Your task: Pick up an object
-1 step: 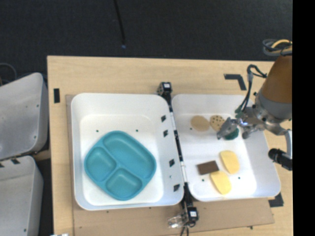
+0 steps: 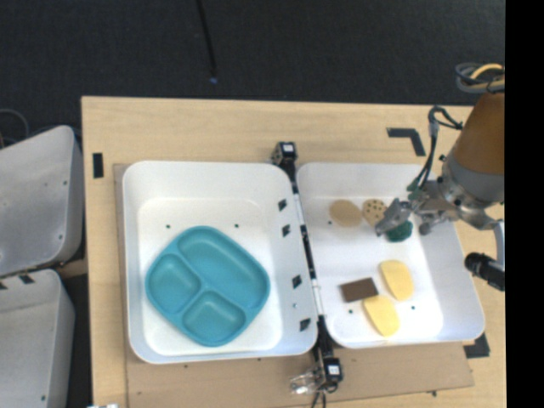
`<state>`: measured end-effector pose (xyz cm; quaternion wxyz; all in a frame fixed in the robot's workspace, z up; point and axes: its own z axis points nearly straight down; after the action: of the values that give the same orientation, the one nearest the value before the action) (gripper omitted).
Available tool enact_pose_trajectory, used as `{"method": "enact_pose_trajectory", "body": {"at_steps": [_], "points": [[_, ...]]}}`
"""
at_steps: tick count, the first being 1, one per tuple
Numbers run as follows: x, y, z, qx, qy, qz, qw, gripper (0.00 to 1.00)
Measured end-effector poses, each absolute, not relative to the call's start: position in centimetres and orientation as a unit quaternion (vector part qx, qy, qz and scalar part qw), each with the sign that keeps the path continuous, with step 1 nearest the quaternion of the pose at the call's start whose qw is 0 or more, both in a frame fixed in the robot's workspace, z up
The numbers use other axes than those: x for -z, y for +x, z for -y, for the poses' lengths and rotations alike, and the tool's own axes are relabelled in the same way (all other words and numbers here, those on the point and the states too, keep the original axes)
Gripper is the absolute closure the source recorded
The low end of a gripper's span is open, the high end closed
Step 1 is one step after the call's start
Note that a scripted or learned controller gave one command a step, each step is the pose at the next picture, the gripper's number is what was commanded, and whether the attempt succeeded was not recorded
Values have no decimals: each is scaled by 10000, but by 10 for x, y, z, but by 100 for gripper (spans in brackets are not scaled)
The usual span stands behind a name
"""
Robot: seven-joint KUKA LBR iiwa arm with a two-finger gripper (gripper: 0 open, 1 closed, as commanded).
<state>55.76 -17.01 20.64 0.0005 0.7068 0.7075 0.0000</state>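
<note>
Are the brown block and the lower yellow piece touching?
Apart. The camera view shows a thin strip of white bin floor between the brown block and the lower yellow piece.

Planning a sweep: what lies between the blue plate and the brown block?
In the camera view, between the blue plate and brown block stand the two bins' adjoining walls.
</note>
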Motion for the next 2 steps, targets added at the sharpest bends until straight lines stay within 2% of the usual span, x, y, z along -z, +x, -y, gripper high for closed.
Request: {"method": "enact_pose_trajectory", "body": {"at_steps": [2], "points": [[-103,550,184,14,7077,-7065,-4,0]]}}
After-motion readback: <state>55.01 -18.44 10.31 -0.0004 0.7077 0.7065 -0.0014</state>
